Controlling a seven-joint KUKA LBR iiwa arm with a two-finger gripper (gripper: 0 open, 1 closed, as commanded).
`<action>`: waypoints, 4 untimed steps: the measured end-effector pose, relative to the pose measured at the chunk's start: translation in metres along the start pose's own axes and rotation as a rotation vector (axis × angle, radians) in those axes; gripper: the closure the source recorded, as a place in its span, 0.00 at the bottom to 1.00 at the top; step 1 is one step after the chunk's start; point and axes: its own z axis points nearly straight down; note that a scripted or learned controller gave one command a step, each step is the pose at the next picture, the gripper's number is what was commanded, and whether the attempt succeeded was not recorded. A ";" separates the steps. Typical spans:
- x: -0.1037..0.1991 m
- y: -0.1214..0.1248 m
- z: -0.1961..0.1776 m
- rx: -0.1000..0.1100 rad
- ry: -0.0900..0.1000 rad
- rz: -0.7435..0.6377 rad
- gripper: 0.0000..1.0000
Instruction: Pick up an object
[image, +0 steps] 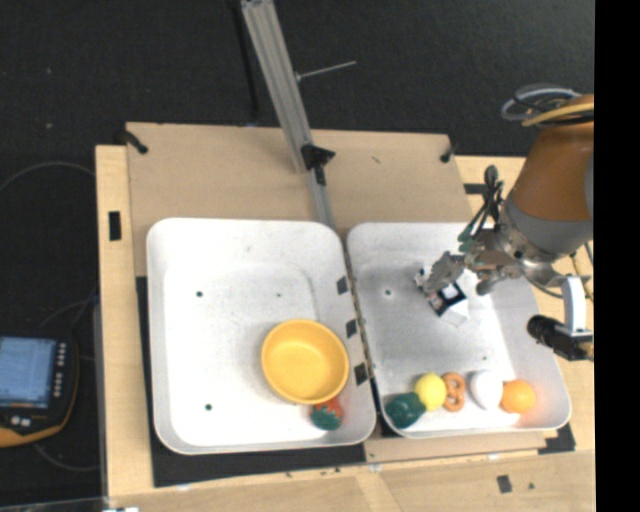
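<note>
Bins: two shallow white plastic bins (250, 240); landmark is their shared divider.
Left of divider: one yellow round bowl (304, 360), one red-green fruit (327, 413).
Right of divider: five small objects (460, 392) along near wall.
Gripper (445, 290): above right bin; finger opening and contents cannot be told.

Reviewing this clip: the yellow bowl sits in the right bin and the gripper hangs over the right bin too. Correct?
Not quite. The camera view shows the yellow bowl in the left bin, not the right bin. The gripper does hang over the right bin.
</note>
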 end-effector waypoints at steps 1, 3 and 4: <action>0.000 0.000 0.000 -0.001 0.000 0.001 0.00; 0.001 -0.007 0.091 0.005 -0.002 0.004 0.00; 0.000 -0.008 0.129 0.003 -0.003 0.005 0.00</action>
